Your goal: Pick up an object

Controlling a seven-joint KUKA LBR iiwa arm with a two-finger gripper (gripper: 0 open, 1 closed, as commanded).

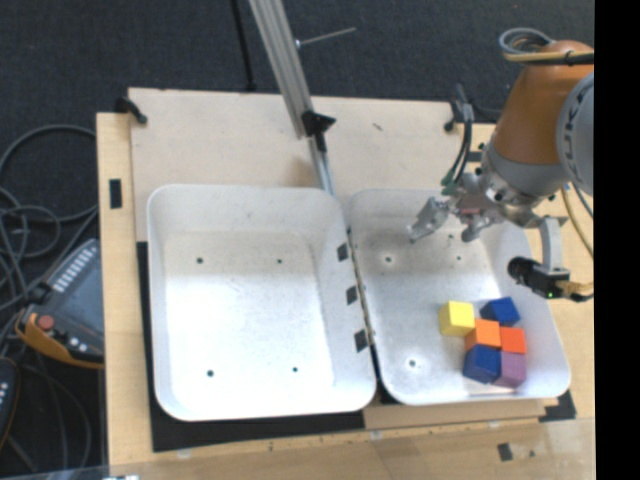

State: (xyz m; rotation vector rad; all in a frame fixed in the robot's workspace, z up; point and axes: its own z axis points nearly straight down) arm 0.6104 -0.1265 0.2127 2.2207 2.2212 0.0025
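Several small blocks lie clustered in the right bin's [400, 268] near right corner: a yellow block [458, 316], an orange block [488, 333], a blue block [501, 311], a red-orange block [513, 340], a darker blue block [481, 363] and a purple block [512, 369]. My gripper [448, 220] hangs over the far part of the right bin, well above and behind the blocks. Its two fingers are spread apart, with nothing between them.
The left bin [250, 298] lies beside the right one. A slanted aluminium pole [285, 63] rises from the bench behind the bins. Cables and a pendant [60, 313] lie on the floor to the left.
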